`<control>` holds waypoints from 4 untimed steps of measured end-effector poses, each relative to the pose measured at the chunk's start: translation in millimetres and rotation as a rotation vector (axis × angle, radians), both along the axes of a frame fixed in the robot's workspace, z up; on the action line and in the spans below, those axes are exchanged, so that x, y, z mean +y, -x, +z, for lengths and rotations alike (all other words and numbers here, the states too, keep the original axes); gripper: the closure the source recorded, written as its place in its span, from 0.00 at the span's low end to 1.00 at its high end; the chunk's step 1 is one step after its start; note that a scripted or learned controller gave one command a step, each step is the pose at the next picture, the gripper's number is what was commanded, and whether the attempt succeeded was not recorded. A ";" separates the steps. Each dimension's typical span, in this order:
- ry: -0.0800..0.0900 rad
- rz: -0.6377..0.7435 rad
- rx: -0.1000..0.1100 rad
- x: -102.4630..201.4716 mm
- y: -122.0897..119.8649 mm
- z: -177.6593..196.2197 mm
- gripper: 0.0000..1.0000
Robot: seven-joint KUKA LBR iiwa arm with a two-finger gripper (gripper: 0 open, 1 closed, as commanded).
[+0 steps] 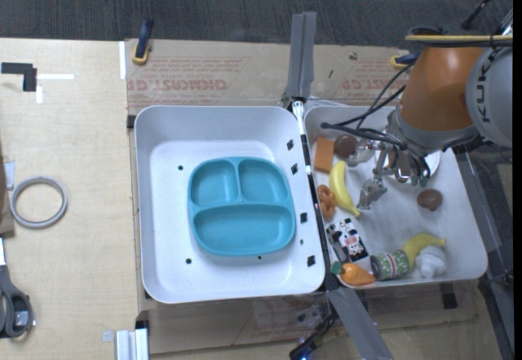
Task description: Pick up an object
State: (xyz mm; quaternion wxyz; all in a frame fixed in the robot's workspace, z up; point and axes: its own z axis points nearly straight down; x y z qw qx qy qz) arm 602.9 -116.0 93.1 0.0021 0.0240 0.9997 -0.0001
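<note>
Gripper (371, 197) seen low in right bin (465, 187), nothing visibly held; its state cannot be told. Banana (342, 189) lies just beside it, leftward. Descent should be centred over banana before closing

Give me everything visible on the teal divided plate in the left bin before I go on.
The teal divided plate lies flat, right way up, near the middle of the left bin, turned slightly against the bin's edges. It is a rounded rectangle that looks like smooth moulded plastic, with raised ridges splitting it into three compartments: two small ones on the far side and one long one on the near side. Only the bin floor touches it. The pincer hangs over the right bin, well away from it.
</note>
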 end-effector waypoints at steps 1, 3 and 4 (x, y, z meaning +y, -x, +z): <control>0.000 -0.137 -0.001 23.8 28.1 0.1 0.00; 0.001 -0.058 0.000 -106.0 87.0 89.1 0.00; 0.003 -0.190 -0.022 -62.4 111.3 17.9 0.00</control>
